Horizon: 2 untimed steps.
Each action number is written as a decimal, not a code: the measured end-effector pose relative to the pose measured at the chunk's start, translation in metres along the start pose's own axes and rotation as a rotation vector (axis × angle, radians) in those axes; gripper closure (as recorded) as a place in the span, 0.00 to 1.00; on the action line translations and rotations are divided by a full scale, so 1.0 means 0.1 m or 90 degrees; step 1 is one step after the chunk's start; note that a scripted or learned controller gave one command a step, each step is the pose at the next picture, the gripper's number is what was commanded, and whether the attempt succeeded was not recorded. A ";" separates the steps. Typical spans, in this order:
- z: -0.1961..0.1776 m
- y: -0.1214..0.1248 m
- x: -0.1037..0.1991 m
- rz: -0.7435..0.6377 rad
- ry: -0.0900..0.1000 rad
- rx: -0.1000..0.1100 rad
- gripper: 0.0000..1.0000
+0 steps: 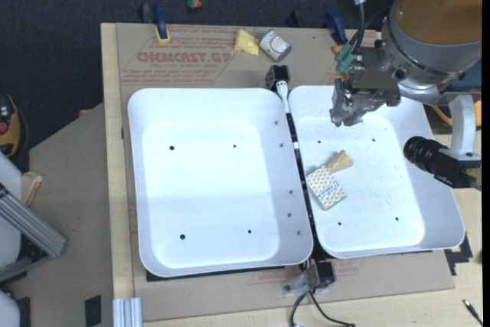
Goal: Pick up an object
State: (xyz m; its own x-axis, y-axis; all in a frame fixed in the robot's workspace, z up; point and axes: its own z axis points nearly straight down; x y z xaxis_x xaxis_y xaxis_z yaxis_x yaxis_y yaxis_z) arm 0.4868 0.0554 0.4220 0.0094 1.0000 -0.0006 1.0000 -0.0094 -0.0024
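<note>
White plastic is what you see most: two shallow bins sit side by side on a brown cardboard sheet (191,57). Use the right white bin (429,233) as your landmark. The left white bin (153,241) touches it along the middle seam.

Inside the right bin, near its left wall, lie two small things. One is a flat packet with a pale checked pattern (326,188). The other is a small tan scrap, like a bit of card or wood (339,161); you cannot tell which. The scrap touches the packet's upper corner. These are what you could pick up.

Your grey metal gripper (346,116) hangs over the far part of the right bin, apart from the two things and further back than they are. Nothing is between its tips. Whether the tips are spread or pressed together, you cannot tell from this slant.

Beyond the right bin's far edge, on the cardboard, sit a yellow lump (246,43) and a small white and grey box (275,45).

What could go wrong? The packet is flat, so the tips may slide over it and close on air. The two things touch, so a grab at one may push the other away. They also lie close to the bin's left wall, so a tip may bump it.
</note>
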 end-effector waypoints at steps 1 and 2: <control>-0.48 0.04 -1.54 0.006 -0.004 -0.008 1.00; -1.18 -0.07 -1.04 -0.009 0.000 -0.009 1.00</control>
State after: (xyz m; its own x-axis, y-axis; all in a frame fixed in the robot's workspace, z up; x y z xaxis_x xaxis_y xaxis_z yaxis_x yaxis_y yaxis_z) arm 0.4794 -0.0486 0.5399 -0.0048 1.0000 -0.0002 0.9999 0.0048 0.0114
